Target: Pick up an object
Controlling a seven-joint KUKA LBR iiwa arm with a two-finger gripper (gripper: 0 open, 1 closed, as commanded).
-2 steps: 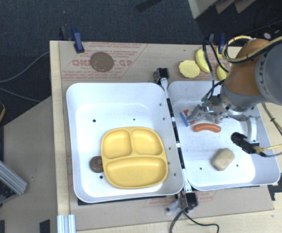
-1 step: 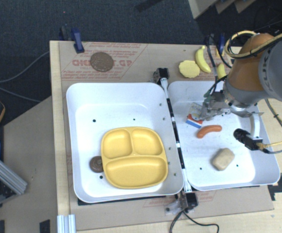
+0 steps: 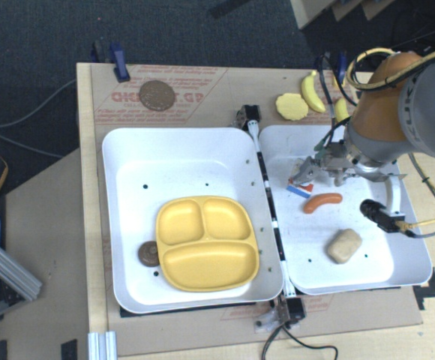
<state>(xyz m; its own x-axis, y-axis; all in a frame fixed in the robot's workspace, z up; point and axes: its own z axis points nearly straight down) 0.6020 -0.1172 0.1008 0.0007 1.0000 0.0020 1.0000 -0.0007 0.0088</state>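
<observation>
The arm reaches in from the right and its gripper [image 3: 307,177] sits low in the right bin [image 3: 397,272], and I cannot tell its state from this angle. Right under its tip lies a small blue piece [image 3: 299,190], with a toy sausage [image 3: 322,201] just beside it and a beige bread roll [image 3: 343,246] nearer the front edge, so 1 of those 2 close items looks like the target. The left bin [image 3: 120,201] carries a yellow 3-compartment plate [image 3: 206,242] with a brown disc [image 3: 148,254] touching its edge.

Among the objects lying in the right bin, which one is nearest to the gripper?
The small blue piece, just beneath the gripper. The orange sausage lies a little farther, the beige lump farthest.
</observation>
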